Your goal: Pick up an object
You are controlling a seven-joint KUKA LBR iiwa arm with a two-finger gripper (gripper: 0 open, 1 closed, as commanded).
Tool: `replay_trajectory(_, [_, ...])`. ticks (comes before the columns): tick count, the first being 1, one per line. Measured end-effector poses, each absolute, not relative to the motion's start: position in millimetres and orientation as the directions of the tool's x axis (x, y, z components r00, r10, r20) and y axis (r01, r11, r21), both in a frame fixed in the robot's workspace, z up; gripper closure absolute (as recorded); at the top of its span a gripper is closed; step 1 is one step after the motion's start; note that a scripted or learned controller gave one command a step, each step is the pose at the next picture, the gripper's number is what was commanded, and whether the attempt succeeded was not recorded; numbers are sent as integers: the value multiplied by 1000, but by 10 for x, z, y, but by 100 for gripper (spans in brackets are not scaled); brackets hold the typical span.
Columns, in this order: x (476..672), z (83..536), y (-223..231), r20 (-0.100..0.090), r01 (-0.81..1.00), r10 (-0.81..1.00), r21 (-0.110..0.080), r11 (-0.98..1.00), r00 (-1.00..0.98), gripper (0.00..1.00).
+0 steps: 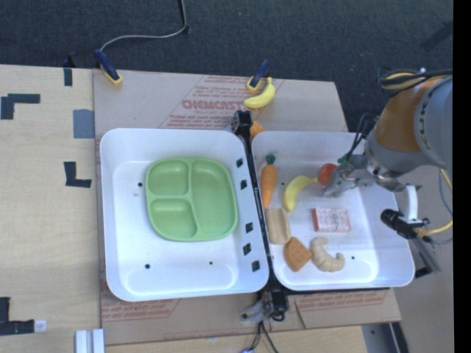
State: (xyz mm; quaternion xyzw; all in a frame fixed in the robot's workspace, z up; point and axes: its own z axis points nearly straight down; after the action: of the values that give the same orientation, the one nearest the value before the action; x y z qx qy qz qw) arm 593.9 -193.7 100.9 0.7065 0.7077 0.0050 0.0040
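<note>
Where arm (412,123) overlaps, tomato (327,173) half-hidden.

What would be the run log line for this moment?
arm: over right bin | gripper: beside tomato | grasp: unclear

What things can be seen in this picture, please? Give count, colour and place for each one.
bins: 2, white, side by side on the bench
tray: 1, green, left bin
carrot: 1, orange, right bin
banana: 1, yellow, right bin
tomato: 1, red, right bin beside the gripper
box: 1, red and white, right bin
bread: 1, tan, right bin
waffle: 1, brown, right bin
croissant: 1, beige, right bin
clamps: 2, yellow and blue, cardboard's far edge
gripper: 1, grey, over right bin
</note>
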Motion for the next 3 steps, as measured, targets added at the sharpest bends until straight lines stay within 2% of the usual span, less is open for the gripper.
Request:
replay_trajectory(1, [5936, 1004, -1936, 2, 1000, 1000, 12, 2, -2, 0])
replay_trajectory(2, [6543, 871, -1967, -2, 1000, 1000, 5, 2, -2, 0])
replay_trajectory(3, [6556, 987, -1974, -6, 1000, 1000, 10, 2, -2, 100])
